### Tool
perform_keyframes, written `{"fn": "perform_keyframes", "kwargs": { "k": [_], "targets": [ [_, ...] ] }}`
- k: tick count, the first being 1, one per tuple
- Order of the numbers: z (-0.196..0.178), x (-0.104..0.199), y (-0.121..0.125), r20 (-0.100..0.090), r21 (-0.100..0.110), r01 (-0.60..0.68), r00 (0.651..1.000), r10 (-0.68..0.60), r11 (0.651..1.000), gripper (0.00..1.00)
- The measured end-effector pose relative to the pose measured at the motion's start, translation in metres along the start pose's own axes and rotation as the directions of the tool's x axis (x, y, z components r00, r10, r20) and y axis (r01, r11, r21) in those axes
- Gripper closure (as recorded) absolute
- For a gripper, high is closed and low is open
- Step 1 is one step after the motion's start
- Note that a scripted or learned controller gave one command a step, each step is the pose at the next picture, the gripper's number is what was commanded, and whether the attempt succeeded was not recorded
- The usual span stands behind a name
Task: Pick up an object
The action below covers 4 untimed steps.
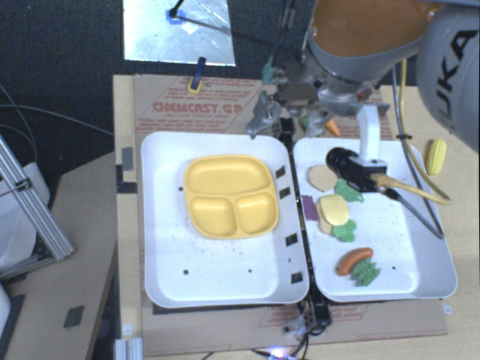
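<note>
**benchlurker:** Standing next to the rig right now. The big grey arm (375, 28) is leaning in over the back of the bench, and its gripper (279, 118) is hanging above the back rims, right where the left bin (161, 223) and the right bin (420, 265) are meeting.

**torque_tom:** Is it spread wide or pinched narrow? Holding anything?

**benchlurker:** Can't tell either way, the wrist is blocking that from where I'm looking.

**torque_tom:** So what's lying within reach?

**benchlurker:** The biggest thing is a yellow divided plate (229, 197), sitting in the left bin, toward the front from the gripper. The toy food is sitting in the right bin. A tan round slice (319, 177) is lying nearest the gripper out of that bunch, with a yellow block (334, 211) just in front of it. A sausage (354, 261) is lying near the front wall, well apart from the gripper. A corn cob (436, 156) is resting outside the right bin, on the arm's side.

**torque_tom:** Any smaller stuff?

**benchlurker:** Green leafy bits are touching the block (345, 232) and the sausage (366, 274). A purple strip (308, 207) is lying by the bin's inner wall. A little orange piece (332, 129) is sitting at the back rim, just beside the gripper. I can't tell whether it's inside.
</note>
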<state>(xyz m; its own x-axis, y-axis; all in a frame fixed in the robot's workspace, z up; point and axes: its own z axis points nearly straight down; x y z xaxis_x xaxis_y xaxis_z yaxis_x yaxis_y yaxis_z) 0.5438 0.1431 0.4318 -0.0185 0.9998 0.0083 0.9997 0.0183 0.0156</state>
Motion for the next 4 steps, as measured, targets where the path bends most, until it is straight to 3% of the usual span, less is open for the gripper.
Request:
{"fn": "perform_keyframes", "kwargs": {
  "k": [1,2,3,4],
  "targets": [
    [-0.052,0.086,-0.053,0.002,0.009,-0.003,1.000,0.003,1.000,0.00],
    [0.065,0.093,-0.058,0.012,0.024,-0.016,1.000,0.016,1.000,0.00],
    [-0.068,0.077,-0.048,0.001,0.000,-0.015,1.000,0.015,1.000,0.00],
    [0.013,0.014,-0.058,0.011,0.020,-0.023,1.000,0.023,1.000,0.00]
  ]
}}
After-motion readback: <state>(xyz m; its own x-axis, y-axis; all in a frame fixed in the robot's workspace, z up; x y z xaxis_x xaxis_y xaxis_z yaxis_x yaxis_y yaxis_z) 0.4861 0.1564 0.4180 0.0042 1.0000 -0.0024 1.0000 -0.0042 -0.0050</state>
